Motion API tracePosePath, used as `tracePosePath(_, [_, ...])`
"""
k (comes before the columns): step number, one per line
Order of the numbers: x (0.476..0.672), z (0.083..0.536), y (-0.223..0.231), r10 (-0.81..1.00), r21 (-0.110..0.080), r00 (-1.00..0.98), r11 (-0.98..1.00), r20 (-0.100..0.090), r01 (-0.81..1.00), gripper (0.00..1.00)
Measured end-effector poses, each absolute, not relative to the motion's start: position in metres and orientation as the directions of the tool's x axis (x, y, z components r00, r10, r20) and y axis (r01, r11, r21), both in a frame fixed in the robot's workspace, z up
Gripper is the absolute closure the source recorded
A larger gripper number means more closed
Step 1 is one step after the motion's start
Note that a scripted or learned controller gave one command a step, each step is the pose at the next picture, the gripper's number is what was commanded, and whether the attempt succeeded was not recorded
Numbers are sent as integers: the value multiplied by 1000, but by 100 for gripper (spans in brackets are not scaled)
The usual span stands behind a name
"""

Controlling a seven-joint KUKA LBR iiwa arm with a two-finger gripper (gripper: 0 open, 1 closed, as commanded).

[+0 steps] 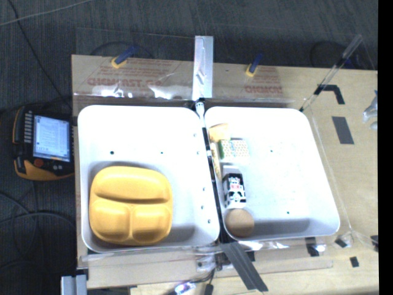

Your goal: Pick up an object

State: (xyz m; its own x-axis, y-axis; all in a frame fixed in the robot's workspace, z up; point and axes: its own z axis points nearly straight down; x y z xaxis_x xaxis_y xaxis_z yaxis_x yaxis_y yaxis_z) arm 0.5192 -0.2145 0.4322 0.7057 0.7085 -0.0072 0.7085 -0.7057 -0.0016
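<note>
Looking down from the fixed camera, two shallow white bins sit side by side on the pale wooden bench (353, 165), their inner walls touching along the middle.

The left white bin (141, 131) holds one thing, and it's a big one: a large yellow moulded block with rounded lobes (130, 204). It lies in the near-left corner, close against the near wall.

Over in the right white bin (295, 165), four small objects line up along the left wall.
- Farthest back is a small cream-and-tan piece (218, 131).
- Just in front of it and a little to the right is a pale flat packet with a dotted pattern (236, 148).
- Next forward is a small black-and-white figure with cow-like patches (234, 189).
- Right at the near-left corner is a round brown ball (239, 221), just beside the figure and perhaps touching it.

All of these lie on the bin floors; nothing is lifted.

As for the gripper, I cannot tell how far open it is or whether it has hold of anything.

At the back, a crinkled clear plastic sheet (153, 85) lies across the bench edge. A blue-and-yellow clamp (123, 57) sits on its left part and a second blue-and-yellow clamp (253, 68) to the right. A flat grey metal bar (203, 66) stands between them, above the seam between the bins.

Off the bench to the left, a black and orange handheld control pendant with a lit screen (43, 143) rests on the dark carpet (37, 54).
</note>
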Motion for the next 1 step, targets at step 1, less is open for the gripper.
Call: tracePosePath(1, [486,432,-210,495,-1,869,-869,-8,495,100])
